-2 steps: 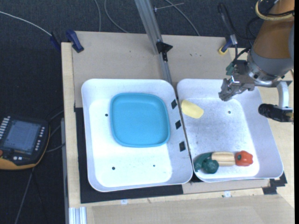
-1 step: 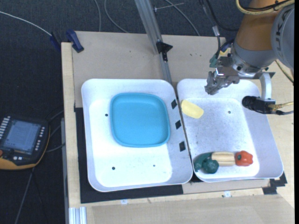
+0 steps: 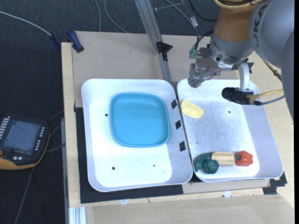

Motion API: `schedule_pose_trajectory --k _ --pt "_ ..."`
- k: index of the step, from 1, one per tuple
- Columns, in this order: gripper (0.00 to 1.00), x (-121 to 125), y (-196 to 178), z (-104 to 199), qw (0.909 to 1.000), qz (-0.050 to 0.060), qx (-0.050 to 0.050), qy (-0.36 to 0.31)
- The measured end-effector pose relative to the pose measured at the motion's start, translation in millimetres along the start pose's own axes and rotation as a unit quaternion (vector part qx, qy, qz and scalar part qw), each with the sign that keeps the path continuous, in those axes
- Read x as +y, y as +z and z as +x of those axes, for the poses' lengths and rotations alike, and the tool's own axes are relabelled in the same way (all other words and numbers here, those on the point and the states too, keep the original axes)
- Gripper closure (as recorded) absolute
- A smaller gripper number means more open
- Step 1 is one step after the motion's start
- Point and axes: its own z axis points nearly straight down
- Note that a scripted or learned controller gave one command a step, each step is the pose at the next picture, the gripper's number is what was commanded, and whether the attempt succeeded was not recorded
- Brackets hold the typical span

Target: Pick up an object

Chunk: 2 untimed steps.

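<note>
Pale yellow rounded plastic piece point(image 3: 192, 109): likely light, smooth, slippery; grip across narrow middle. Gripper point(image 3: 198, 80) above it; finger state unclear.

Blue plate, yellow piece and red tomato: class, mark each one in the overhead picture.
blue plate point(image 3: 140, 119), camera view, on its flat centre.
yellow piece point(image 3: 192, 109), camera view, on the middle of its top face.
red tomato point(image 3: 244, 158), camera view, on its rounded red body.

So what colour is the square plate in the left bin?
Light blue: the square plastic plate shows plainly in the camera view.
</note>
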Motion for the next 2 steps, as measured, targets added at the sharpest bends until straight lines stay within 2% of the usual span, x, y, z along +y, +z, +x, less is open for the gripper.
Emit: schedule_pose_trajectory --k 1,2 --pt "1.00 19.0 -1.5 48.5 1.0000 0.000 0.000 0.000" --pt "1.00 43.2 20.5 97.3 1.0000 0.001 0.000 0.001"
